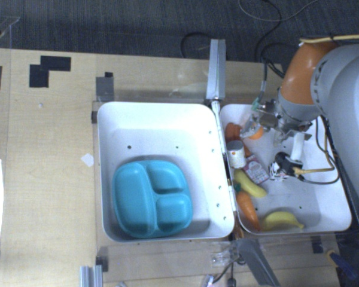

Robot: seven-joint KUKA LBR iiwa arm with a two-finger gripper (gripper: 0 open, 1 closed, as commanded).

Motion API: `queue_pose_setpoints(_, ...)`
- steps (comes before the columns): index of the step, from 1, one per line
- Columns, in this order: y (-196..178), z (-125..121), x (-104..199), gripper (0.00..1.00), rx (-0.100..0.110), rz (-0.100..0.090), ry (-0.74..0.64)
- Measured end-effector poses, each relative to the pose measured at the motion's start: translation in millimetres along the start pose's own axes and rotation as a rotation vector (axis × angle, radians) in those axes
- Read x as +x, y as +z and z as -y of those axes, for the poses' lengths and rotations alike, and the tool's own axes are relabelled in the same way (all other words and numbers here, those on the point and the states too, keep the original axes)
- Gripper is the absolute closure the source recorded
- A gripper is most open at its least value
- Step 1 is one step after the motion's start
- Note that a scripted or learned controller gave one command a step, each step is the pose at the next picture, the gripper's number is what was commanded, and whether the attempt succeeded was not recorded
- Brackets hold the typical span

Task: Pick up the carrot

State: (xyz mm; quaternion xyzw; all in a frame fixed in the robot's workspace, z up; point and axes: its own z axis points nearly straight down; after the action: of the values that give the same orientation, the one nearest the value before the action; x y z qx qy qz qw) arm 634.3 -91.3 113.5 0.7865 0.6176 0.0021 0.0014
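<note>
Your gripper (255, 126) hangs low at the far left of the right bin (332, 217); how wide it stands you cannot tell. The carrot (247, 208) lies against that bin's near-left wall, with one banana (251, 184) just behind it and another banana (283, 220) beside it. A blue tray (152, 197) sits in the left bin (155, 121).
</note>
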Motion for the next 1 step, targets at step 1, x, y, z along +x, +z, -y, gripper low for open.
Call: queue_pose_setpoints(1,-11.8,-1.5,1.4,1.00,-0.004,-0.001,-0.005)
